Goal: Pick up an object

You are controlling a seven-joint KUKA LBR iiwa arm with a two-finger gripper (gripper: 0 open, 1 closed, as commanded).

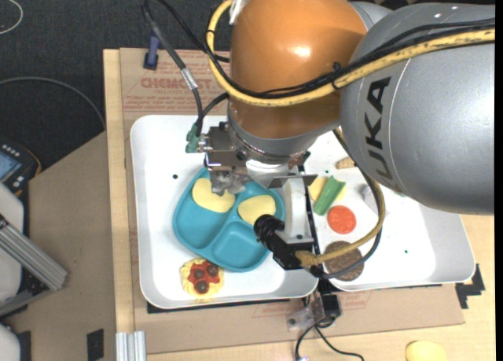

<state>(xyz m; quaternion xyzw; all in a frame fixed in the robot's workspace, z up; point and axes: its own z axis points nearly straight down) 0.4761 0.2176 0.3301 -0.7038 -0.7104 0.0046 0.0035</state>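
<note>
In the left bin [149,218], under the big arm [424,92], lies a blue tray [224,237] with three shallow parts. Two pale yellow pieces sit in it: one [211,196] in the upper left part and one [256,208] in the upper right part. The bottom part of the tray looks bare and blue.

The gripper [225,182] comes down right over the tray's upper left part, touching or almost touching the yellow piece there. I cannot tell how the gripper is set, because the wrist and its metal block cover it from above, so I also cannot tell if it has hold of anything.

Just below the tray, near the front wall of the left bin, rests a small yellow thing with dark red spots on top, like a toy pizza [201,275].

In the right bin [440,261] I can see a green stick [330,195] beside a yellow one [316,189], a round orange-red piece [342,219] just below them, and a brown round thing [346,261] near the front wall.

A yellow and black cable [369,53] loops around the arm's orange dome [295,41]. A black plug [271,237] hangs over the wall between the two bins. Both bins sit on a brown board [126,116]
</note>
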